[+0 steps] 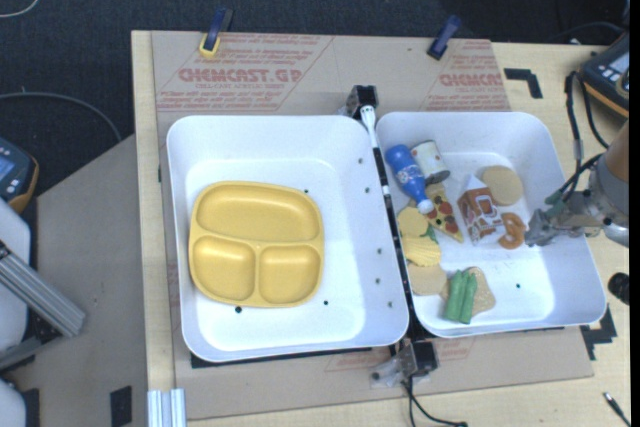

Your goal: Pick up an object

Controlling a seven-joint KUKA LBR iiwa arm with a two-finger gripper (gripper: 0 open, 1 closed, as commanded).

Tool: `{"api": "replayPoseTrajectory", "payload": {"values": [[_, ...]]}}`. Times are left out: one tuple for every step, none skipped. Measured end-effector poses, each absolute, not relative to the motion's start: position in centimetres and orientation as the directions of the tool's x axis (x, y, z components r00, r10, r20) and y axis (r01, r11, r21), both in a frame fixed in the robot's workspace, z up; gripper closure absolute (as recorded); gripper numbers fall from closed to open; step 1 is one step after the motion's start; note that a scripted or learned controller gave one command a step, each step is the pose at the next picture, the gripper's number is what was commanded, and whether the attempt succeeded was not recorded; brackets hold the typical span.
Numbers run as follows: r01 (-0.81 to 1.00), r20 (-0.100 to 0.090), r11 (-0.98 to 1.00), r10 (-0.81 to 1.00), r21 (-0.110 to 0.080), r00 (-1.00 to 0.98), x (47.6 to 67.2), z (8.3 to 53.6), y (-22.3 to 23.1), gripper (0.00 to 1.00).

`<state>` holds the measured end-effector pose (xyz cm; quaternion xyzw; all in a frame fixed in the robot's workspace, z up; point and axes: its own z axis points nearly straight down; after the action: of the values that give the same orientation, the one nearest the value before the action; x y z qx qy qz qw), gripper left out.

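Gripper (548,223) state I cannot tell; hovering beside the brown twisted pretzel (511,230) (crowded), I might nudge it away.

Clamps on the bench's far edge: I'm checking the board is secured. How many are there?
2. A yellow-tipped clamp sits at the back edge above the left bin; a blue clamp sits at the back edge above the right bin. Others may be hidden.

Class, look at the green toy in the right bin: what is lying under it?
The green toy lies on a flat tan piece, perhaps toy bread, whose edges stick out beside it. The part beneath the green toy is covered, so that stays unknown.
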<state>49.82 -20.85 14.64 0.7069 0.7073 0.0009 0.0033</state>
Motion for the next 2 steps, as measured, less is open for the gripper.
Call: {"api": "replayPoseTrajectory", "payload": {"values": [[1.0, -0.004, 0.001, 1.0, 0.008, -0.001, 49.4, 20.8, -20.4, 1.0], [1.0, -0.003, 0.001, 1.0, 0.005, -0.001, 49.5, 22.6, -20.5, 1.0]]}}
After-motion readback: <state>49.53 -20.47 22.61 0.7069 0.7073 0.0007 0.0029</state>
